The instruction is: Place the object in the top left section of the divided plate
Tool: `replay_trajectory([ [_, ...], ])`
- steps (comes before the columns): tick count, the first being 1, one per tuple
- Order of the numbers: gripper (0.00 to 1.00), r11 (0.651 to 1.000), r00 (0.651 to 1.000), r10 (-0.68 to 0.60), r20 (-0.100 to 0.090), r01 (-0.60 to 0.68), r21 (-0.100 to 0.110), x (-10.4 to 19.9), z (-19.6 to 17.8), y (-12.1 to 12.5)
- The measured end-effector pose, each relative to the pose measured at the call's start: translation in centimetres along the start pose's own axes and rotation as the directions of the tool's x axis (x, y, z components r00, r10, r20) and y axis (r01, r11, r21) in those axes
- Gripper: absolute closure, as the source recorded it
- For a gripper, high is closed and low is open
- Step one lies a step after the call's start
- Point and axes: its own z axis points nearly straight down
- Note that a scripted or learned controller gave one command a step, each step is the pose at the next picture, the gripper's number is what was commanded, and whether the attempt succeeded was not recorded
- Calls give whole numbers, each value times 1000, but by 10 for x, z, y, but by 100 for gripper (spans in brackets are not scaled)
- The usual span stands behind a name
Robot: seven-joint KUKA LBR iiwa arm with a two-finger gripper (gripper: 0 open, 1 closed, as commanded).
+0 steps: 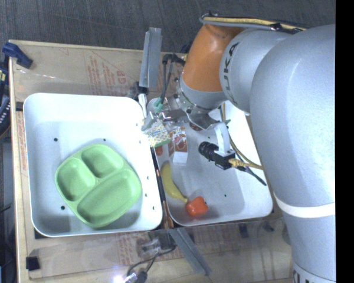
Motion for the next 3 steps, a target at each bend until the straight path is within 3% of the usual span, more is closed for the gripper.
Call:
replay_trajectory([
  [1,100,996,996,-86,3,86,-4,58,-75,-15],
  [2,100,1000,1000,-26,4,26,-2,147,-97,-78],
  [3,100,952,952,-307,5,307,2,212,-48,-72],
])
